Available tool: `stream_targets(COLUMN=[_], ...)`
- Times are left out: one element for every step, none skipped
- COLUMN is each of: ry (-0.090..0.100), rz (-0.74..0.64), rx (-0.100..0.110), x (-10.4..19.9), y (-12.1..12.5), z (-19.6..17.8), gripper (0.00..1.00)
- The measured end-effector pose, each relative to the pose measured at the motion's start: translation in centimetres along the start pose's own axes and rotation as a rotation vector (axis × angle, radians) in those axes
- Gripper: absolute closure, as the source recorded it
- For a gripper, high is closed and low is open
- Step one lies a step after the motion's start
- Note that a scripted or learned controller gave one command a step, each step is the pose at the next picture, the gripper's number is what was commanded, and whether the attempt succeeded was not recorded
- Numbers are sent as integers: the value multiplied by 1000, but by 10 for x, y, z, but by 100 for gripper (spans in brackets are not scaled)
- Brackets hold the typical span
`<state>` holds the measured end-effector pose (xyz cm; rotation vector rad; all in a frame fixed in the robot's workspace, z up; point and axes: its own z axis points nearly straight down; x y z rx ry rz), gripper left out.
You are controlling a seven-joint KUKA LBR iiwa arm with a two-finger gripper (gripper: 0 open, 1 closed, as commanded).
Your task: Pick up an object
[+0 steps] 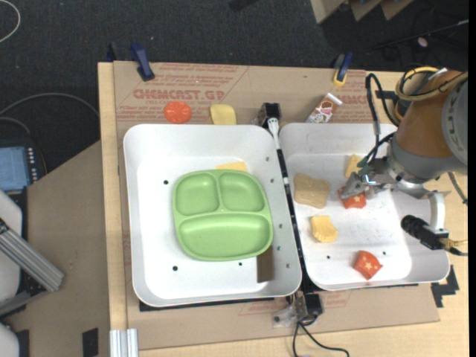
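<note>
My gripper [362, 182] is low over the back of the right bin [394, 274], coming in from the right. Just under its tip lies a small red object [353, 198], touching or nearly touching it. A yellow piece [353, 163] sits right behind the gripper. A tan bread-like piece [311, 190] lies to the left of it. A yellow chunk [323, 229] rests nearer the front, and a red strawberry-like piece [367, 263] is at the front right.
The left bin [149, 162] holds a green divided plate [222, 214], a yellow piece [232, 167] behind it and a brown block [264, 268] at its front right. Behind the bins lie an orange disc [177, 111], a yellow lump [222, 114] and a packet [323, 110].
</note>
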<state>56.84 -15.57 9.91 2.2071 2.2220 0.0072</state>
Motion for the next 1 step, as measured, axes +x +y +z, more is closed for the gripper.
stream_targets(ry=[6], rz=[-3], rx=[0], x=[86], y=[-2], z=[-92], gripper=[100])
